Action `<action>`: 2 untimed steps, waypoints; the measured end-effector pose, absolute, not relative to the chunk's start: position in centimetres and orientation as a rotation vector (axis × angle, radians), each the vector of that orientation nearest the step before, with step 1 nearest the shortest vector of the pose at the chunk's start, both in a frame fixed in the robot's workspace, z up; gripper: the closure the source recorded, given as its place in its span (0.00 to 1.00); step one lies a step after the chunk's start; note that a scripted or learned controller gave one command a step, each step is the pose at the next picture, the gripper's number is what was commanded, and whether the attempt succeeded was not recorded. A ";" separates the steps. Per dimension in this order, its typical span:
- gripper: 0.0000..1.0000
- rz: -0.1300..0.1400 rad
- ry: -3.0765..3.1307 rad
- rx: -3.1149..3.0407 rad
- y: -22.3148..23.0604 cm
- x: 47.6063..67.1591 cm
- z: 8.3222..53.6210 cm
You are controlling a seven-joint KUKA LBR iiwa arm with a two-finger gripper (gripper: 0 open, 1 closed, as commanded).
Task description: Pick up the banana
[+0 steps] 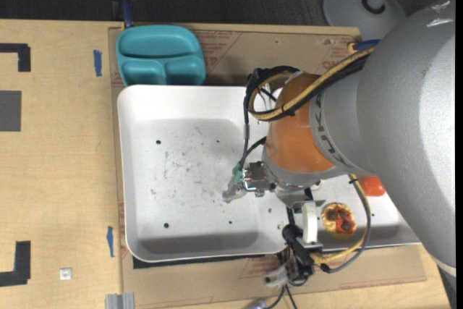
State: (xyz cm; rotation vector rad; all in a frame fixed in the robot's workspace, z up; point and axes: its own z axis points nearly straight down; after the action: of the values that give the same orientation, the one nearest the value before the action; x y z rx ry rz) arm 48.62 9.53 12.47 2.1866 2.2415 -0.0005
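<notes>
Claw [235,189] hangs low over the right part of the left bin [145,155], wrist bent down to reach its floor. Wide or narrow, I cannot tell. Nor can I place the banana, since my arm [405,105] covers most of the right bin [387,217].

A teal divided tray [160,56] sat just behind the white bin [181,155]; an orange-and-brown object [338,219] lay to its right.

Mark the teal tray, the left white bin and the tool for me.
teal tray [160,54]: camera view, on its top rim.
left white bin [173,155]: camera view, on its bare floor.
tool [233,192]: camera view, at its tip over the bin floor.
</notes>
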 end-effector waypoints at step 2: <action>0.00 -0.022 2.433 1.983 9.4 48.3 12.4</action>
State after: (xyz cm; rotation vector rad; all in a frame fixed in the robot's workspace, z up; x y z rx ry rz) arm 48.30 9.38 12.35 1.9828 2.4327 -0.0221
